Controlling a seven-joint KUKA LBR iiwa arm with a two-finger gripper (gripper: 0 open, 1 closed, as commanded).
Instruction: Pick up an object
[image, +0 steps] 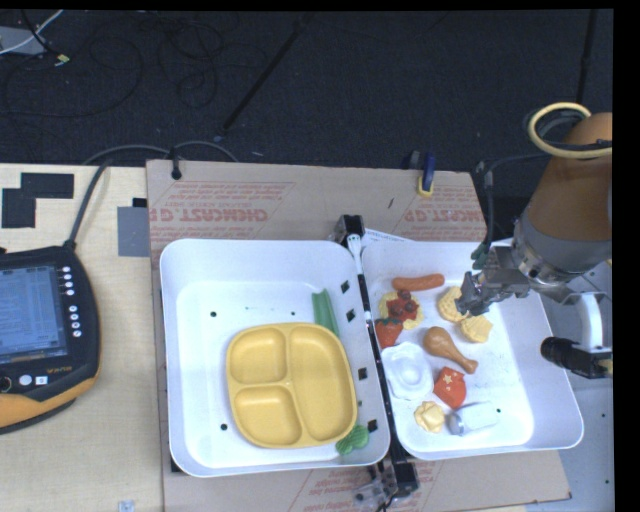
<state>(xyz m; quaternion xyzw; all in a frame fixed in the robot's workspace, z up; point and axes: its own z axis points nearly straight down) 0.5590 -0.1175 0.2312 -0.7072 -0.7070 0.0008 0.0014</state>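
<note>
Gripper (472, 296) low in right bin (560, 400) — over yellow toy food (452, 305); finger state unclear — chicken drumstick (448, 347) nearby.

2 white bins (190, 300), 1 yellow tray (290, 385), ~9 toy foods (450, 348).

The brown cardboard sheet (300, 200) under the bins has red letters near the top middle of the frame. They look upside down, so I cannot read them.

Glossy white plastic bins (190, 300); matt yellow plastic tray (290, 385); brown cardboard sheet (260, 200) underneath.
</note>
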